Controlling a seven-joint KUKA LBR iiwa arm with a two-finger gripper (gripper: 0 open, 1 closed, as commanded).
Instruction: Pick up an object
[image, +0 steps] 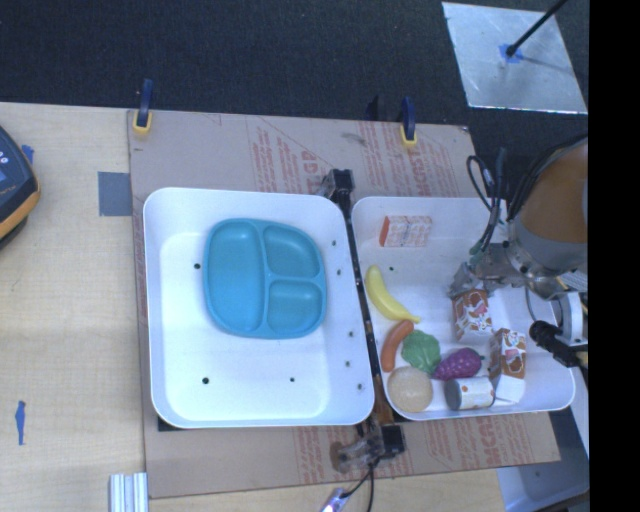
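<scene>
Arm (550, 205): you see it reach in from the right, over the right bin (440, 212).
Jaws (478, 283): low at the bin's right side, just above a red-white packet (472, 314); open or closed, you cannot tell.
Right bin: banana (387, 295), carrot (396, 343), green leaf (421, 351), grapes (459, 363), egg (410, 389), can (470, 393), carton (404, 231).
Left bin (180, 400): blue plate (265, 277).

The right bin (440, 215) holds toy food: a yellow banana (385, 295) lying slantwise, an orange carrot (395, 345), green lettuce (421, 351), purple grapes (458, 363), a pale round onion (410, 389), and small printed cartons (473, 313).
</scene>
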